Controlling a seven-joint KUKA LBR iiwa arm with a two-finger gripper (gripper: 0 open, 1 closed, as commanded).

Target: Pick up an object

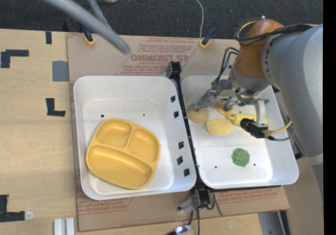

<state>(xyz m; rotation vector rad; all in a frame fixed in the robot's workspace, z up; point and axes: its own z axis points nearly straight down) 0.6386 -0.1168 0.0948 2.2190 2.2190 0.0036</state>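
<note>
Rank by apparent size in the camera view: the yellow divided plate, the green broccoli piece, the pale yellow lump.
1. yellow divided plate, by far the largest
2. pale yellow lump
3. green broccoli piece, slightly smaller than the lump

A divided plate [123,153] is set in the left bin [84,92]; right of that bin, a broccoli floret [241,156] is placed in the right bin [283,173].

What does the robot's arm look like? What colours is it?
The arm is fat, round and grey, with a shiny orange band above the wrist. Thin dark cables loop around that band. Its gripper is grey metal, with a yellow and black part beside it.
</note>
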